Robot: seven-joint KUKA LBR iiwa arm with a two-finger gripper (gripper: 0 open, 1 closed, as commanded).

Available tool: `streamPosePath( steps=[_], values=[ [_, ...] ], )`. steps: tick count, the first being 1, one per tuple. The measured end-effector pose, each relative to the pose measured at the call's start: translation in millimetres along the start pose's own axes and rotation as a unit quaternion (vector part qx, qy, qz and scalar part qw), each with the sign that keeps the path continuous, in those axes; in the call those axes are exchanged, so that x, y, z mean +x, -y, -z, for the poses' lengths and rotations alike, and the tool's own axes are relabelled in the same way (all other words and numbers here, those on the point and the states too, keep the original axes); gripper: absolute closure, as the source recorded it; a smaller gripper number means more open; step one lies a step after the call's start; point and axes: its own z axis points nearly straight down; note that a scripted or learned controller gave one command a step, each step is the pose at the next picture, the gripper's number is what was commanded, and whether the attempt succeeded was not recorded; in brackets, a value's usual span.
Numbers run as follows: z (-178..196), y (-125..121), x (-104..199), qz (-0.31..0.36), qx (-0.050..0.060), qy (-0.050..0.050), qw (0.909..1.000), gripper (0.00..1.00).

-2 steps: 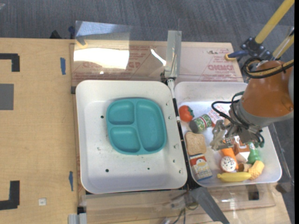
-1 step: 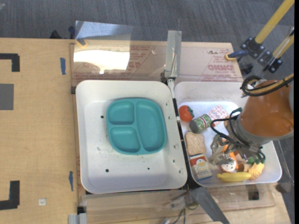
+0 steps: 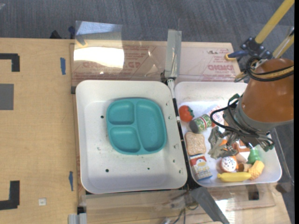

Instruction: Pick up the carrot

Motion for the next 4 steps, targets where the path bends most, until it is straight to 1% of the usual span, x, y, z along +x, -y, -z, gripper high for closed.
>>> streamPosePath(
  steps=[1,2,3,4],
  values=[
    [10,0,-3,0.000,0.001,0.003,1.0000,1.00],
    [23,83,-10,0.046,0.000,-0.002,0.9989,1.00],
    [22,81,-12,0.048,-0.001,-0.002,0.9988,0.00],
    [-65,70,-7,-0.009,0.005,0.008,0.9999,0.00]
  ],
)
